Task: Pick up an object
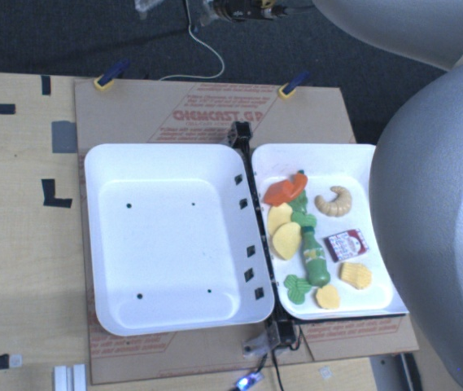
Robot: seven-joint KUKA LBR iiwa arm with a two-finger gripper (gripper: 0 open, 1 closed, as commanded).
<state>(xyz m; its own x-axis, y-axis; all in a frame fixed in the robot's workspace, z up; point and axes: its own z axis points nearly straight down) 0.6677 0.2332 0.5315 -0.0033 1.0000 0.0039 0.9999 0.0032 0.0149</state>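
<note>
The right shallow white plastic bin (382, 293) holds small toy foods: an orange-red carrot piece (284, 191), a tan croissant (334, 201), a green bottle (313, 261), yellow lemon-like pieces (286, 239), a dark red packet (346, 244) and a ridged yellow chip (355, 275). The left white bin (101, 169) adjoins it. The grey arm (430, 186) looms at right.
</note>
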